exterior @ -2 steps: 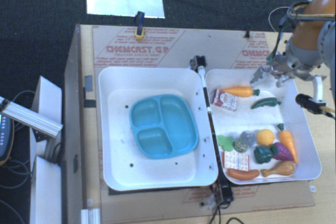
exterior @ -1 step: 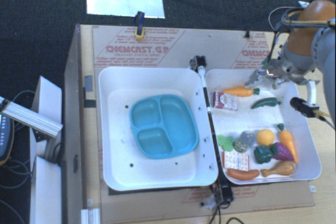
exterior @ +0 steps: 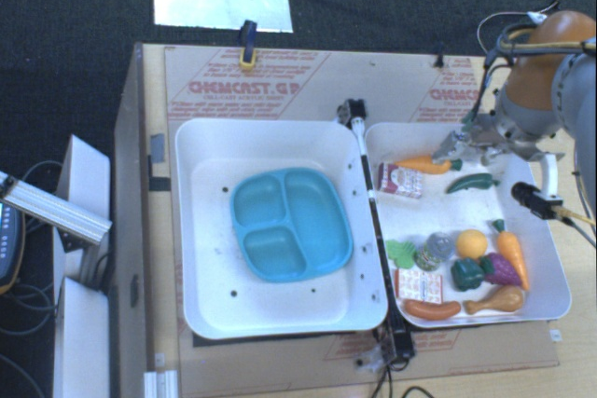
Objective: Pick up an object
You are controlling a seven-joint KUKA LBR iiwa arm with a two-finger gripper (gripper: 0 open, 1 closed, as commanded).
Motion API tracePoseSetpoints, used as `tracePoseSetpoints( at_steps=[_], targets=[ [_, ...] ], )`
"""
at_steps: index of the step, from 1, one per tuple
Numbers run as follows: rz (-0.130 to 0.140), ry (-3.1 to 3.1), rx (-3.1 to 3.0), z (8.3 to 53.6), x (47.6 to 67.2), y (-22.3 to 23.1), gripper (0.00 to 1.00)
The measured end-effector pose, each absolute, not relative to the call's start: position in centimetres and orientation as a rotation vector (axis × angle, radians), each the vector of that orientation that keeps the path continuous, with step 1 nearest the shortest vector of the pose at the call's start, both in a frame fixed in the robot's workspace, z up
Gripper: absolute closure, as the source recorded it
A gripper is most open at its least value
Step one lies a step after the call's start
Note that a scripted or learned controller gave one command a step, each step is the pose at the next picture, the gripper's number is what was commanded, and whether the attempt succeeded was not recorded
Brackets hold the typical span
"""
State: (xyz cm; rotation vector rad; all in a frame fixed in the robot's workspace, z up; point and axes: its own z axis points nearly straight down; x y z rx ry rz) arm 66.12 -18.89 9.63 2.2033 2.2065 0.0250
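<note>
Toy carrot (exterior: 427,165) lay at the back of the right bin (exterior: 560,294), just beside the small red-and-white carton (exterior: 399,180) and near the green pepper (exterior: 469,184); pincer (exterior: 455,144) hovered right over the carrot's leafy end; jaw spread unreadable from this angle, nothing seen held; risk: closing on the tapered tip would let it slip out, or nudge the carton; back wall close, likely collision.

Arm (exterior: 560,70) cut off at right edge

text: "CHEMCAST GP" in red | on: brown protective sheet (exterior: 280,75) under the bins | repeated, partly hidden, at right
</note>
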Motion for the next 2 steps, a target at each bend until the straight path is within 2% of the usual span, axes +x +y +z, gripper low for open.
tracePoseSetpoints(
  at_steps=[1,2],
  targets=[
    [0.000,2.220,2.220,8.7,60.1,-20.7,0.00],
    [-0.038,2.251,2.235,8.0,66.1,-20.9,0.00]
  ],
)
